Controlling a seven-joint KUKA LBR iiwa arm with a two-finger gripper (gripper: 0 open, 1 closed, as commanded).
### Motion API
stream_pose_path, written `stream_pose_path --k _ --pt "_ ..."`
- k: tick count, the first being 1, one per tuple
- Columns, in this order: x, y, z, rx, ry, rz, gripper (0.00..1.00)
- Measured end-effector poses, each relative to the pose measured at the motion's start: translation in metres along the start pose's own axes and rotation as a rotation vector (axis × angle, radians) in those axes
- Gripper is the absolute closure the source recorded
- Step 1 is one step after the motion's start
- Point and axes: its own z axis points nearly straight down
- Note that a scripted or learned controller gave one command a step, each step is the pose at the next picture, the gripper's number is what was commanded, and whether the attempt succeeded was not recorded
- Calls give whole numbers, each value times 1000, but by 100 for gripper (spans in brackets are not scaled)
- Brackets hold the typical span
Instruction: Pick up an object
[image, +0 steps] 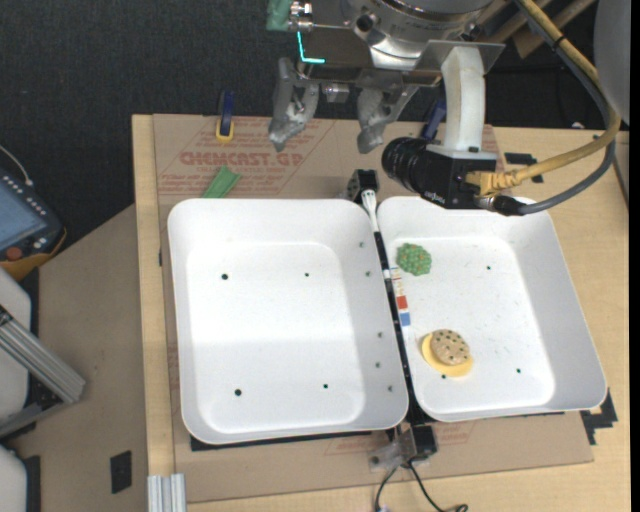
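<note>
Gripper (332, 113) hangs high over the far edge of the bench, its two grey fingers (291, 110) spread apart with nothing between them, so it is released and carrying no load. It sits above the brown cardboard sheet (250, 155), beyond the far rim of the left bin (195, 330), not yet over either bin's floor.

Outward from there, a black camera-like unit (430, 172) on the arm overhangs the far rim of the right bin (560, 300). Inside the right bin, near the divider between the two bins, lies a small green knobbly object (414, 260); nearer the camera, in the same bin, rests a round yellow cookie-like disc with dark spots (447, 352). A green strip (220, 181) and a yellow-and-blue clip (225, 120) lie on the cardboard to the left of the gripper.

Judging from this layout, either candidate lies toward the camera and to the right of the gripper, well apart from it. The green object is the nearer of the two. Both look roughly round, with no long axis to align to, so finger orientation should matter little.
</note>
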Motion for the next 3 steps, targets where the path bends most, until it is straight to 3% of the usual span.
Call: stream_pose_path --k 1,2,3 --pt "1 0 -11 -5 2 -1 100" --pt "1 0 -10 -3 1 -1 0" --pt "1 0 -10 -3 1 -1 0"
